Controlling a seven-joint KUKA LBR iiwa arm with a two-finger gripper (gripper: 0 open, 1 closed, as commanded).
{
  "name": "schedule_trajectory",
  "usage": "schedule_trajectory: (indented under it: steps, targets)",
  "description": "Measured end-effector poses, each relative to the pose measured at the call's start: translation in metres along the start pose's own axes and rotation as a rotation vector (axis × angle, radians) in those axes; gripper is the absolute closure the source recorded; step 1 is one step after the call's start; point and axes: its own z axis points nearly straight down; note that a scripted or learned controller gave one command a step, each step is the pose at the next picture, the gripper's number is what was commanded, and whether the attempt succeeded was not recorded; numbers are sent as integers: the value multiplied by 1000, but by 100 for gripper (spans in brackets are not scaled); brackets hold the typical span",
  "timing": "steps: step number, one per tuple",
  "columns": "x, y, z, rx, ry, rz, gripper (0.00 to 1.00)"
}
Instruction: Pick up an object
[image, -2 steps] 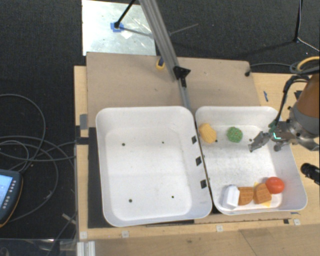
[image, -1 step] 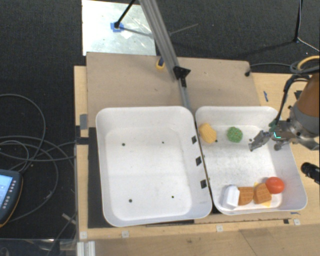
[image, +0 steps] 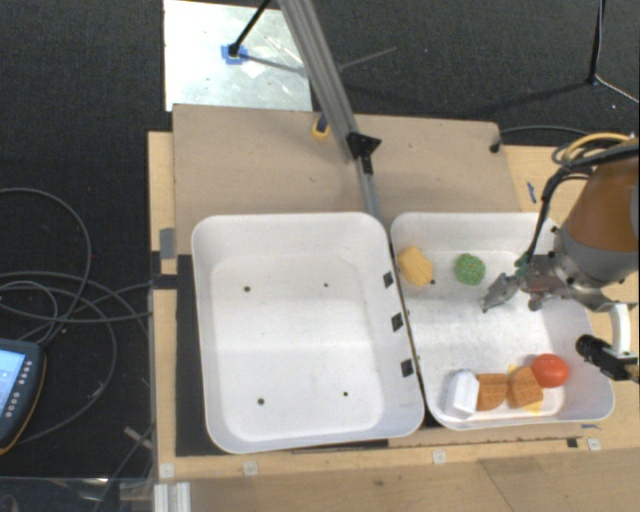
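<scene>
The right bin (image: 600, 405) holds several small items. At its back lie a yellow piece (image: 415, 266) and a green round piece (image: 469, 268). Along its front edge sit a white cup-like item (image: 460, 392), two orange-brown pieces (image: 491, 391) (image: 525, 386) and a red ball (image: 549, 370). My gripper (image: 515, 297) hangs over the middle of the right bin, just right of and below the green piece. Its fingers (image: 496, 294) are spread apart, open, with nothing between them.
The left bin (image: 215, 240) lies beside the right one, with black clips along their shared edge. A grey pole (image: 330, 80) slants across the bench's back. Cables run over the dark floor at left, and a tablet (image: 15, 385) rests at the far left.
</scene>
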Motion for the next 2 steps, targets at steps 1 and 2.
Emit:
schedule_trajectory:
  steps: [1, 2]
  targets:
    - [1, 0, 51, 0, 0, 4, 0]
    - [0, 2, 37, -7, -1, 4, 100]
